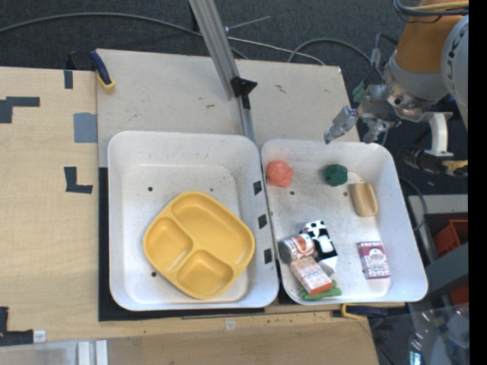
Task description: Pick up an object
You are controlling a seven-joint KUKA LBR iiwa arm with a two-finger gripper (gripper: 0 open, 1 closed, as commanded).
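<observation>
gripper (356, 128): fingers spread, nothing between them, above right bin (402, 226) far rim | green ball (335, 175): just below gripper | orange ball (279, 172): left of gripper

The arm (430, 36) is cut off by the top and right edges; the gripper (356, 124) is small and blurry, so its shape is hard to make out; a small can (295, 247) and a box (312, 276) lie bunched together, and their labels are too small to read.
</observation>
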